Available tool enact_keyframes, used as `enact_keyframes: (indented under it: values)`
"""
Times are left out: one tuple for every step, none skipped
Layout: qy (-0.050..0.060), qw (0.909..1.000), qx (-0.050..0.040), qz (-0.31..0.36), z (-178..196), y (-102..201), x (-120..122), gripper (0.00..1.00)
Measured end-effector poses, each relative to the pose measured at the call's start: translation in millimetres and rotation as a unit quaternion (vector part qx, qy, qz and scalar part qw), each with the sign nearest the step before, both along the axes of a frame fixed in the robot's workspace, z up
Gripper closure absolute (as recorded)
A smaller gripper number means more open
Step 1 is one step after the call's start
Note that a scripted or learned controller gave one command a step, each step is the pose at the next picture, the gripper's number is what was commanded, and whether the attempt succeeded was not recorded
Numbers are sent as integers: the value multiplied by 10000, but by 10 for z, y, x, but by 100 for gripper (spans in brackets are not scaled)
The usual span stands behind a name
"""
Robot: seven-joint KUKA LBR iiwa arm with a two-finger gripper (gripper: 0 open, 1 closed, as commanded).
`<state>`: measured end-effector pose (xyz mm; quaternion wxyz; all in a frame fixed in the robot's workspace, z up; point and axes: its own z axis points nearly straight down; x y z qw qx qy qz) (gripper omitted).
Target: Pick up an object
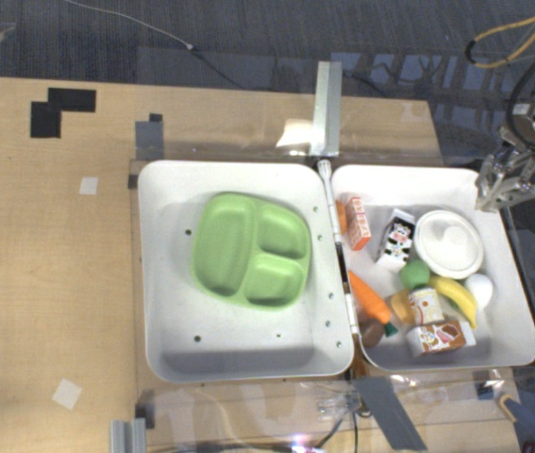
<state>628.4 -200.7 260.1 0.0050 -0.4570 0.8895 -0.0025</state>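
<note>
Toy food (418,291) in right bin (522,347), wooden bench (50,281), perhaps dark carpet (201,8) behind

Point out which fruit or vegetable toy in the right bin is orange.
The long tapered orange carrot by the bin's left wall. The curved yellow banana and the small round green fruit are the others.

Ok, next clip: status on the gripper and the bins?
Gripper above right bin's far right corner, nothing between fingers. Banana, carrot, white bowl crowded there, untouched. Green tray in left bin.
</note>
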Motion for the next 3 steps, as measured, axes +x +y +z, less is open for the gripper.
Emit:
enact_keyframes:
  values:
    - [36, 9868, -7, 1620, -429, -44, -708, 100]
    - [14, 9750, -9, 2221, -496, -17, 134, 100]
    - [1, 9081, -40, 4186, -232, -35, 425, 100]
